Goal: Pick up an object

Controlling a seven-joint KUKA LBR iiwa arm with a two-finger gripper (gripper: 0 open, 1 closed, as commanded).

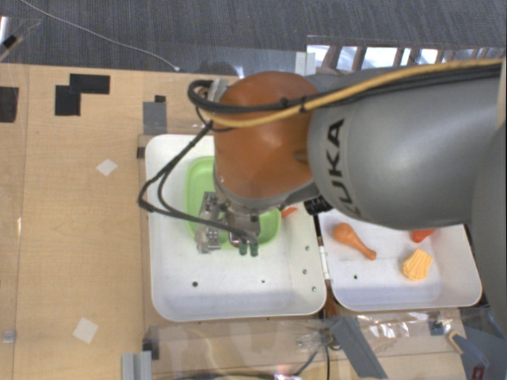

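Note:
My gripper (247, 246) hangs low in the left white bin (238, 295), at the near edge of a flat green object (198, 187). The orange wrist band and grey arm cover most of the green object, leaving its left side and a strip at the lower right in sight. Whether the gripper touches it is hidden. A small red piece (289, 210) peeks out beside the arm at the bin's right wall. In the right bin (396, 295) lie an orange drumstick-shaped object (354, 241), a yellow ridged object (417, 265) and a red-orange object (422, 234), partly under the arm.
Black cables (162, 188) loop from the wrist over the left bin's left side. The wooden bench (71, 236) stretches to the left with black markers (79, 92) on it. The bulky arm overhangs the back of both bins.

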